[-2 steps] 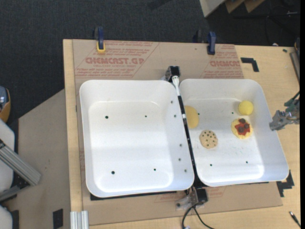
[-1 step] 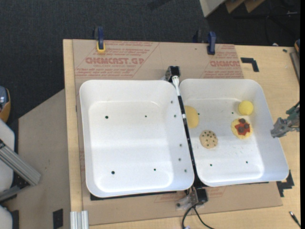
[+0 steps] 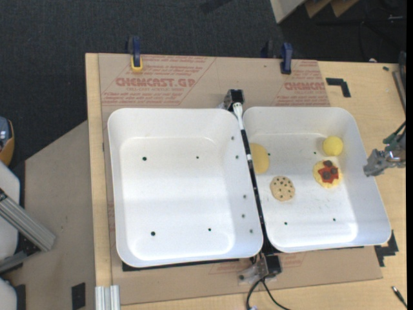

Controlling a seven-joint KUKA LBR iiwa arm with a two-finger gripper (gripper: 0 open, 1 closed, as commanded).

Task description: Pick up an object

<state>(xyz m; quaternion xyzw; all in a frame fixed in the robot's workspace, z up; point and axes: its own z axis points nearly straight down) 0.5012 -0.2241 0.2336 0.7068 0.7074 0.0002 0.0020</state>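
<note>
- Jaws (image 3: 377, 162) of the grey gripper sit at the right edge of the view, just outside the right rim of the right-hand shallow white bin (image 3: 361, 225); whether they are parted or closed cannot be told, and nothing is seen between them.
- Within that bin, a small yellow ball (image 3: 333, 146) lies near the far right corner.
- Just below the ball rests a flat yellow disc with red toppings (image 3: 328, 173), like a toy pizza.
- A round tan cookie with dark chips (image 3: 282, 188) lies nearer the middle of the bin.
- A pale yellow rounded piece (image 3: 259, 158) lies against the left wall.
- The left-hand white bin (image 3: 129, 192) sits beside it on the brown board surface (image 3: 97, 108), their inner rims touching.
</note>
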